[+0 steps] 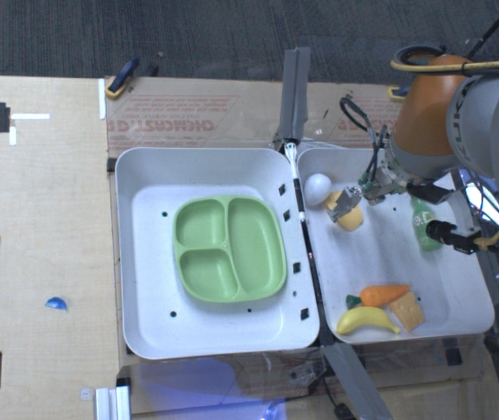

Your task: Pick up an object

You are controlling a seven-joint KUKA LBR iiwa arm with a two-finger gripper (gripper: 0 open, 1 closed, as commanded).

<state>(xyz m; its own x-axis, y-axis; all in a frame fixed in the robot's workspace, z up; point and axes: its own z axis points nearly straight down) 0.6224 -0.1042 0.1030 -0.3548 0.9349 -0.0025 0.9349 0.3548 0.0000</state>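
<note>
Two shallow white bins sit side by side on the light wooden desk [39,234]. The left white bin [136,234] holds a pale green plastic plate with three compartments [230,249], lying flat near the bin's middle. The right white bin [460,309] holds several small items: a white egg-shaped ball [318,186] in its upper left corner, a small yellowish rounded object [351,220] just below and right of it, a green bottle-like item [425,227] toward the right side, and, along the lower edge, an orange toy carrot [383,295], a yellow toy banana [366,321] and a tan block [408,313] clustered close together. The grey arm with the orange band [433,103] reaches in from the upper right of the frame, and its gripper [347,203] hangs low over the upper left part of the right bin, right at the small yellowish rounded object; whether it is spread or closed on that object cannot be told from this view. Behind the bins lies a flattened brown cardboard sheet [179,112] with red printed lettering that appears upside down and mirrored, too unclear to read with confidence. A small blue piece [55,303] lies on the desk at the left.
</note>
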